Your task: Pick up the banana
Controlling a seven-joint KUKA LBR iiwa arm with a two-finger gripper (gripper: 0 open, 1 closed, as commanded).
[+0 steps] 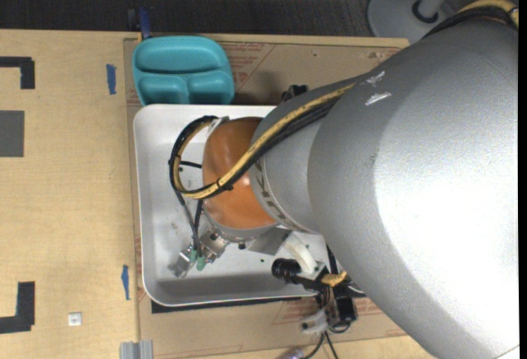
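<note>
Bin (156,184) lies beneath my arm (395,176), teal tray (183,69) at its far edge. My gripper (188,260) hangs near the bin's front-left corner; jaw state unclear.

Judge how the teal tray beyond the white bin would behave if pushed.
The teal tray looks like rigid moulded plastic, so it would probably keep its shape. Its broad, rounded body suggests sliding rather than rolling. It seems hollow with compartments, so likely light for its size.
</note>
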